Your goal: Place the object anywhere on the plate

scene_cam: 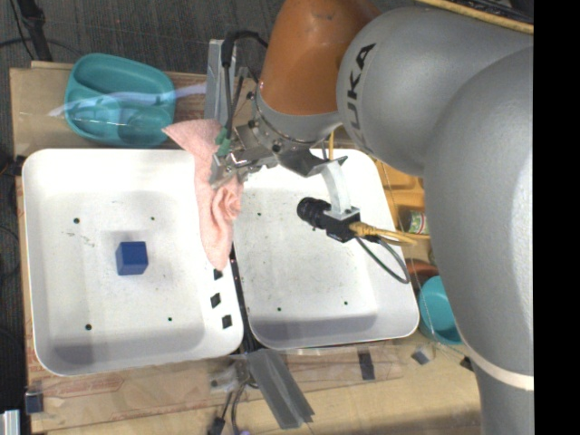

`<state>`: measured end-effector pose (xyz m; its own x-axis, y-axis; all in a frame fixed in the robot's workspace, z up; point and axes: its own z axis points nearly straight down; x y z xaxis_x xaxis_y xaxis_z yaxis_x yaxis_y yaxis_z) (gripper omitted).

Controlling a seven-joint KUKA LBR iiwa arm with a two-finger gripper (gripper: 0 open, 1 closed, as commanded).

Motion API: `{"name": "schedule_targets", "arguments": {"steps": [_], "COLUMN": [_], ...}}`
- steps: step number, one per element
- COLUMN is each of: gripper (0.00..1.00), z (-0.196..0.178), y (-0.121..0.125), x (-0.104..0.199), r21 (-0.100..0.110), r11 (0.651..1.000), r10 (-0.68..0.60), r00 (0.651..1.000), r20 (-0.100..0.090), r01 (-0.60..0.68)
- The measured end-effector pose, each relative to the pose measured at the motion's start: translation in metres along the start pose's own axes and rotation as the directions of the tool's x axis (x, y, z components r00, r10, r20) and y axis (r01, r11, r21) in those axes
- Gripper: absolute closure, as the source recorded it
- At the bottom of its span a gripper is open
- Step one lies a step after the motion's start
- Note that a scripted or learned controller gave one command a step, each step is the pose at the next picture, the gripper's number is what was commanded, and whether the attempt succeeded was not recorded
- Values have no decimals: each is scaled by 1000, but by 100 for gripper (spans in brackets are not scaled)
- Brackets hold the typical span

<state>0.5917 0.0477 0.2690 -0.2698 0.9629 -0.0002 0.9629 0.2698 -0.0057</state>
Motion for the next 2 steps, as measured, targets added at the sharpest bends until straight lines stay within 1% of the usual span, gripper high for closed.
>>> {"name": "schedule_targets", "arguments": {"steps": [1, 2], "gripper": [100, 100], "z": [27, 94], "y": [-29, -26], "x": [88, 130], "r21": [-1, 3], "r11": [999, 976], "r10": [-39, 217], "r00": [999, 976], "r20": [0, 1], "r01": [39, -217]}}
